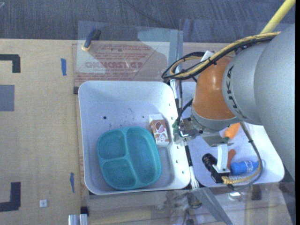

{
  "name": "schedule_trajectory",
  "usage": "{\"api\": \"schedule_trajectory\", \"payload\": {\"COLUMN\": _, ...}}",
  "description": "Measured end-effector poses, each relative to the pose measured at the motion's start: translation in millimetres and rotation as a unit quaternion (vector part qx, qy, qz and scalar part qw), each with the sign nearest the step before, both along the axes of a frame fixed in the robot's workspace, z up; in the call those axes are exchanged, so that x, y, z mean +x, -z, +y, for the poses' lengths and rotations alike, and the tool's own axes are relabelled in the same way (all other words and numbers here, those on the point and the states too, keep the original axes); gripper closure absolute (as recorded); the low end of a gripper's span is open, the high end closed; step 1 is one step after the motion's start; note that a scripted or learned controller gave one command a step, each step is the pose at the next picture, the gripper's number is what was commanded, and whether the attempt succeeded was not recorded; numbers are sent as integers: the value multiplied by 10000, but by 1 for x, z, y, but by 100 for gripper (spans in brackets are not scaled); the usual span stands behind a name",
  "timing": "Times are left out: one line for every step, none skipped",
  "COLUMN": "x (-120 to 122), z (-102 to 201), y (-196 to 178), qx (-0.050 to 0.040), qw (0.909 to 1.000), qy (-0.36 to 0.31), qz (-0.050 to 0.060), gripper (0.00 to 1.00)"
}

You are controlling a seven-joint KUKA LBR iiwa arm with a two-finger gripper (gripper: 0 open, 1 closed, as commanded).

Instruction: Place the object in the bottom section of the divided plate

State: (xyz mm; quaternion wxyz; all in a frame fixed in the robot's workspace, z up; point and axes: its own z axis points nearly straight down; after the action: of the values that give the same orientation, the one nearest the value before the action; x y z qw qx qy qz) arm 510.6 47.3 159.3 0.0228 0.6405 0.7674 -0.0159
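A small carton [159,131] is lying in the left bin [93,97], just beside the teal plate [128,158]. It is probably light and stiff; grasp across its narrow sides. The gripper [179,131] is hovering nearby, its state unclear.

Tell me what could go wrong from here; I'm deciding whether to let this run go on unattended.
1. The small brown-and-white packet lies beside the teal divided plate, against its rim; a descent there might hit the plate.
2. The arm's bulk hangs over the divider between the bins, so a low sweep could strike a wall.
3. The right bin holds crowded items, including a blue bottle; the wrong one may get picked.
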Motion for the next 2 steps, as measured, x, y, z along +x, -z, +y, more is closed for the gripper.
{"api": "schedule_trajectory", "payload": {"x": -1, "z": 0, "y": 0, "qx": 10, "qw": 9994, "qy": -357, "qz": 9, "gripper": 100}}
{"api": "schedule_trajectory", "payload": {"x": 0, "z": -2, "y": 1, "qx": 9, "qw": 9982, "qy": -607, "qz": -7, "gripper": 100}}
